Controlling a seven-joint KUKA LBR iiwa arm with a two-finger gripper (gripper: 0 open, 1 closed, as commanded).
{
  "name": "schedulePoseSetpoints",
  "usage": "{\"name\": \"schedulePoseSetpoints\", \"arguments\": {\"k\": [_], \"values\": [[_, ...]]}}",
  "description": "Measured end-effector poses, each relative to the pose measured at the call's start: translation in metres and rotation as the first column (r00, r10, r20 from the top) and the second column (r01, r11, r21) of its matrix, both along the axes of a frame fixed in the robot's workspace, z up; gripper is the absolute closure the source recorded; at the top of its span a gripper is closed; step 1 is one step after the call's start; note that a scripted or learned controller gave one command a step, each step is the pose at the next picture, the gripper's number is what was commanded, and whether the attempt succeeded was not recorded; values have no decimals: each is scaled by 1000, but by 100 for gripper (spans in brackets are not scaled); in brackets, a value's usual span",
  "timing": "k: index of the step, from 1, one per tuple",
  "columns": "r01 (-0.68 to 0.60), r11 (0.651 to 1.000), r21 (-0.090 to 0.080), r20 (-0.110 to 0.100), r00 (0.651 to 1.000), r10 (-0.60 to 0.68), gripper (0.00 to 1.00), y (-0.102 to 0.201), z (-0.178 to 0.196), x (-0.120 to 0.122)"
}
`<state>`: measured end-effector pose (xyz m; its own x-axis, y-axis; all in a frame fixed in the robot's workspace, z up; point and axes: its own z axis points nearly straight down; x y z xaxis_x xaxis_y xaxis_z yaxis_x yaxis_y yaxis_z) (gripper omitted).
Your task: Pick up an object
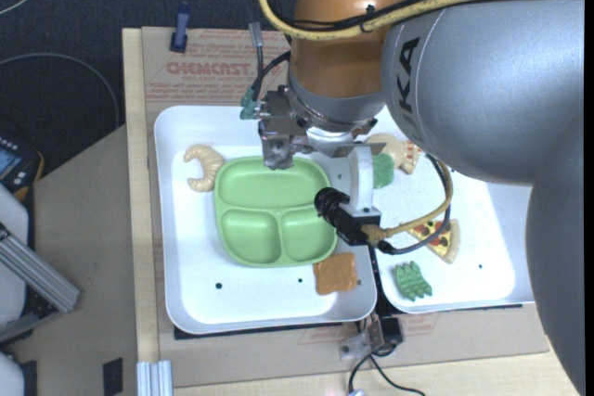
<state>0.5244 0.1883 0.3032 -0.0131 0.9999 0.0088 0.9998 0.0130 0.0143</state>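
My gripper (277,155) hangs low over the left bin (176,227), right at the far rim of a light green divided plate (274,210). The plate lies in the middle of that bin, and nothing shows in its compartments. A beige croissant (201,165) lies just left of the plate. A brown square cracker (335,274) rests off the plate's near right corner. The wrist and arm hide the bin's far right part.
The right bin (483,278) holds a pizza slice (444,240), a dark green leafy piece (411,279), a green and white item (381,170) by the divider and a beige piece (405,155) half under the arm. The arm covers much of that bin.
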Motion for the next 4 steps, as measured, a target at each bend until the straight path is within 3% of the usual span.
{"name": "schedulePoseSetpoints", "arguments": {"k": [1,2,3,4], "values": [[6,1000,-4,-9,1000,-6,100,40,45,-15],[17,1000,-15,-19,1000,-17,100,33,-81,98],[11,1000,-10,-24,1000,-11,100,35,-82,-4],[15,1000,-13,-20,1000,-16,100,34,-178,59]]}}
